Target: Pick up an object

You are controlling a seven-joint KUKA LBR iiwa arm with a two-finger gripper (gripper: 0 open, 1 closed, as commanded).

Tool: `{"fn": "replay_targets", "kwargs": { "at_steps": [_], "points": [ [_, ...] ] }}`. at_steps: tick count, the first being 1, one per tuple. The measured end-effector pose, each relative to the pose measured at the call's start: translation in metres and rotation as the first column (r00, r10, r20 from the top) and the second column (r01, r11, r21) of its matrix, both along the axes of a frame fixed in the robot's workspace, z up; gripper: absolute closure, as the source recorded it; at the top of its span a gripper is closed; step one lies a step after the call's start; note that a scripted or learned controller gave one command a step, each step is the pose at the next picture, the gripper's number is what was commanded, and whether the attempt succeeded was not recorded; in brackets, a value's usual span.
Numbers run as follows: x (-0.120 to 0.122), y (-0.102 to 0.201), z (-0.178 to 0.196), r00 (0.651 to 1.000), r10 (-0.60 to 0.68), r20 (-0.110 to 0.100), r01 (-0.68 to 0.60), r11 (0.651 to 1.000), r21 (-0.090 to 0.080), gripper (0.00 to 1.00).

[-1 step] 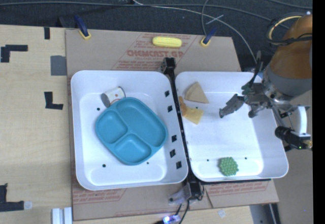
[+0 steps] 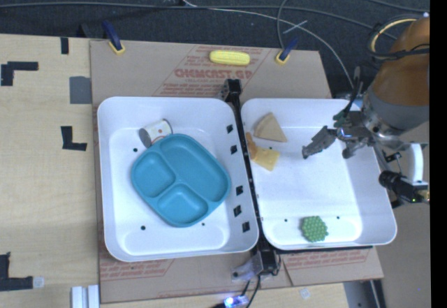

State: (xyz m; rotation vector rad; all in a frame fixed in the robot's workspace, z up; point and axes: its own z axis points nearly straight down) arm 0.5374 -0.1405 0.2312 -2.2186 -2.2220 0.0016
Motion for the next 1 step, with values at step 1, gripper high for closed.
{"fn": "replay_targets", "kwargs": {
  "at_steps": [1],
  "points": [
    [0.0061, 0.0032, -0.0608, 1.000, 0.000, -0.006, 0.000, 1.000, 0.000, 0.00]
  ]
}}
